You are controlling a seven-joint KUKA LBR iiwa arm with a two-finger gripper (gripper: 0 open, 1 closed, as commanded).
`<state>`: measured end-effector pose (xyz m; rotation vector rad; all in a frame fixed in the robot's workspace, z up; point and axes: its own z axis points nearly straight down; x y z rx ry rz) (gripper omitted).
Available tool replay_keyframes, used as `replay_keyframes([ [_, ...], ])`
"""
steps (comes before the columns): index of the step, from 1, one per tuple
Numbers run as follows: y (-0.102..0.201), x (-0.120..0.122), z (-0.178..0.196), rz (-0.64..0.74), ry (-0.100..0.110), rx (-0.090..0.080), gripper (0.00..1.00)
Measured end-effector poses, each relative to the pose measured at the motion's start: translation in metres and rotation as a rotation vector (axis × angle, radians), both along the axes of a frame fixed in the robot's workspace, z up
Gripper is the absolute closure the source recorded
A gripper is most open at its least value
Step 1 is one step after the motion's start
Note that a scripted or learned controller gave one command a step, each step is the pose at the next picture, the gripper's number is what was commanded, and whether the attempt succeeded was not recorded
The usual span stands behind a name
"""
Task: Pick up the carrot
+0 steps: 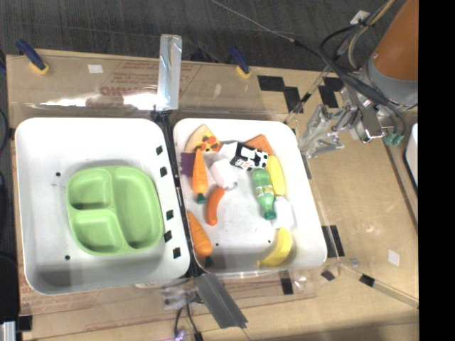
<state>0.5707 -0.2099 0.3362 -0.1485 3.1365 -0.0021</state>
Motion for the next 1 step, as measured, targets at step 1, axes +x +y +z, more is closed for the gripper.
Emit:
replay_keyframes([
  [1,-0.0003,0.0600,0.0556,0.178,-0.004,-0.002,1.00],
])
